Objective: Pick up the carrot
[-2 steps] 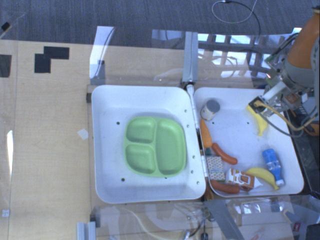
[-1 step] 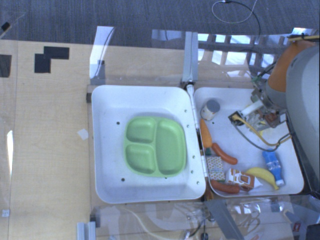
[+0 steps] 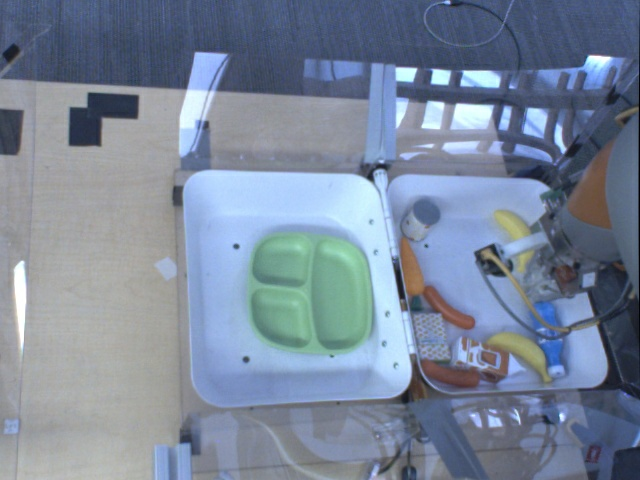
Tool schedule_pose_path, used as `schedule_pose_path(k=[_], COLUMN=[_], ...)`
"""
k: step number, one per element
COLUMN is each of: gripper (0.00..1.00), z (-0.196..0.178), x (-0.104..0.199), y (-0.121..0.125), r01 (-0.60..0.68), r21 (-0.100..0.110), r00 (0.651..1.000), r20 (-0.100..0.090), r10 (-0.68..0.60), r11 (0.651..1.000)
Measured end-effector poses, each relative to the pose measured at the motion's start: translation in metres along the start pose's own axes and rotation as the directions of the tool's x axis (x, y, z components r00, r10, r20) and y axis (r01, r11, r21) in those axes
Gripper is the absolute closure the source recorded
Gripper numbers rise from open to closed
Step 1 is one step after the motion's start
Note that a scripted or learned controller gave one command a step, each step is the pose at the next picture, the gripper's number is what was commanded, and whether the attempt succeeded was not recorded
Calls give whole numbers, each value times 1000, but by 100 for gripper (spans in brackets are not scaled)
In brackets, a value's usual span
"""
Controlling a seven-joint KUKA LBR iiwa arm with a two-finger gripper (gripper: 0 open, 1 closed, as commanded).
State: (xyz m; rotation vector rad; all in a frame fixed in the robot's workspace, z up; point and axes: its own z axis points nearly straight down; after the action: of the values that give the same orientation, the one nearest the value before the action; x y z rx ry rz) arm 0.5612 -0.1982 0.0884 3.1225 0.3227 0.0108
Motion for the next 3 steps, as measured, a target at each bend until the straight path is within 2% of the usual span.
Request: schedule_pose_path(k=[1,2,3], gripper=[100,100,100], z=[-109,-1,-12], x=[1,16,18], y=[-38,-60,-61], r01=[2,17,19], r21=[3,1,1], r00=[1000,1000,1000], r20=[2,-5,-9], r10=[-2,-17,-19], r11=[1000,1000,1000])
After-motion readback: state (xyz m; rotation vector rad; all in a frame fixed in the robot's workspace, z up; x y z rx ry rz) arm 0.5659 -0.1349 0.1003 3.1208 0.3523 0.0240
